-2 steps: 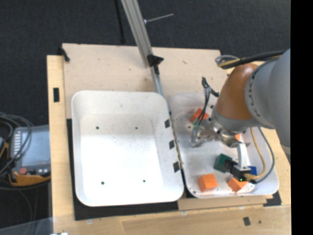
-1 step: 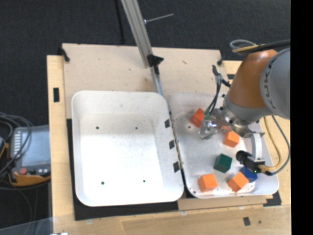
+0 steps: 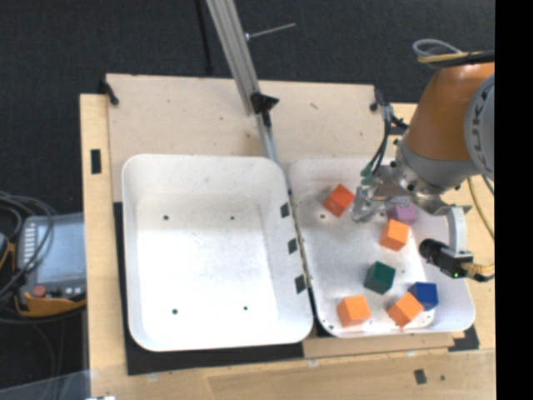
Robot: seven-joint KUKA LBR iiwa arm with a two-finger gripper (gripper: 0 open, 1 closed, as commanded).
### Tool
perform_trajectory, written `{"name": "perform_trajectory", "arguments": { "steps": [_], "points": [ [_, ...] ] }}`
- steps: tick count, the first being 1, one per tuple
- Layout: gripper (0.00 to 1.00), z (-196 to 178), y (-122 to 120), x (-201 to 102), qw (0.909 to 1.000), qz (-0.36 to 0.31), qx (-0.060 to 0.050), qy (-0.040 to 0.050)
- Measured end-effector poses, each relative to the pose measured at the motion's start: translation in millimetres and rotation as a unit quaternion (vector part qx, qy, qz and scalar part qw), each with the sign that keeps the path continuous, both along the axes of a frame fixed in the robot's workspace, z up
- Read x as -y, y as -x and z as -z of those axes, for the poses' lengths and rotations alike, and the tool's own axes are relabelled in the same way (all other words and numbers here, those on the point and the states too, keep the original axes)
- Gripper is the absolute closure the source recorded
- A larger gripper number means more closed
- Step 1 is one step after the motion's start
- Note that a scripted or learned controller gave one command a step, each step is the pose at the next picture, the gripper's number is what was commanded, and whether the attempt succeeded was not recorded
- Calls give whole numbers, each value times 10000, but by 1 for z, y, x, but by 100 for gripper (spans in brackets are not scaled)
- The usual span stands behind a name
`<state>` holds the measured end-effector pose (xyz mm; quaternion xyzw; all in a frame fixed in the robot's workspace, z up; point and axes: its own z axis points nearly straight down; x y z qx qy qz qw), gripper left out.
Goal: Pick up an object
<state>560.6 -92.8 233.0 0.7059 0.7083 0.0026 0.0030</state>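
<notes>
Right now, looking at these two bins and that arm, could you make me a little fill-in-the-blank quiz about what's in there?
1. All the blocks lie in the ____ bin as the camera sees it.
2. The block next to the blue block at the bin's near corner is ____.
3. The gripper hangs just right of the ____ block.
4. The number of green blocks is ____.

Missing words: right; orange; red; one
</notes>
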Motion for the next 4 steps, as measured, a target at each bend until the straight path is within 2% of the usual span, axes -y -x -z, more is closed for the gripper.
{"name": "perform_trajectory", "arguments": {
  "steps": [1,2,3,4],
  "points": [
    [100,-27,-1,0,10000,-9,-16,-3],
    [100,-15,6,-45,10000,-7,-38,2],
    [100,-10,1,-97,10000,-14,-41,-3],
    [100,-4,5,-158,10000,-21,-53,-9]
  ]
}}
